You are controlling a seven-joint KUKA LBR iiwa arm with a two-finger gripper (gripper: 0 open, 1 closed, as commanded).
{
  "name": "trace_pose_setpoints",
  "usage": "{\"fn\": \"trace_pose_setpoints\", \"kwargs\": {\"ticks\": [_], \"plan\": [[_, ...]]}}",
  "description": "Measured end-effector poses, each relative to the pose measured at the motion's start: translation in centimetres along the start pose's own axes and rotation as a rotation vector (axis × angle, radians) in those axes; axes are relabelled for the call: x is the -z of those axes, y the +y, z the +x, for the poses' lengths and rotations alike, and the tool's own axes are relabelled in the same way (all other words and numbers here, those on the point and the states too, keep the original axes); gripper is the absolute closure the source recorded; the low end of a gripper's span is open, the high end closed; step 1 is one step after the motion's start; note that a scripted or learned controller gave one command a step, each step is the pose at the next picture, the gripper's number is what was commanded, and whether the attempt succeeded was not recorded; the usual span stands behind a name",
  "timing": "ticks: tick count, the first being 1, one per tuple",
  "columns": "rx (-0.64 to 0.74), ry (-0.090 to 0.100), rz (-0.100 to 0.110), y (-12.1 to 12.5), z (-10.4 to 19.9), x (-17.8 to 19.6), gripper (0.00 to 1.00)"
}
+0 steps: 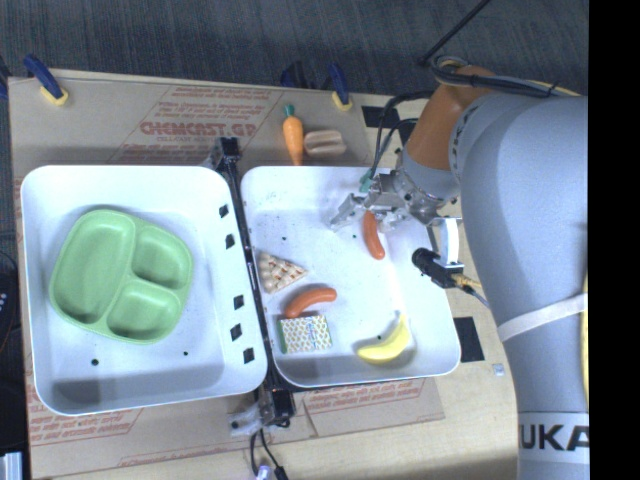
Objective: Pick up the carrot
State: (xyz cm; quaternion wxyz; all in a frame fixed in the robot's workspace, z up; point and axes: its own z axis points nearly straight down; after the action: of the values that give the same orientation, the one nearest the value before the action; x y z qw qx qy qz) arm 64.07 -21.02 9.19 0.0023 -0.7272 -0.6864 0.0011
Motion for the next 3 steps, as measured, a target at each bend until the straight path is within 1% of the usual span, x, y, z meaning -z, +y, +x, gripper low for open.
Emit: {"fn": "trace_pose_setpoints", "kwargs": {"ticks": [1,2,3], "plan": [[-0.301,0.003,-0.004,1.7,0.5,0.1,0.0],[-0.466,0.001,0.001,1.5,1.0,0.0,0.0],[-0.458,0.001,0.005,1.5,1.1,1.0,1.0]]}}
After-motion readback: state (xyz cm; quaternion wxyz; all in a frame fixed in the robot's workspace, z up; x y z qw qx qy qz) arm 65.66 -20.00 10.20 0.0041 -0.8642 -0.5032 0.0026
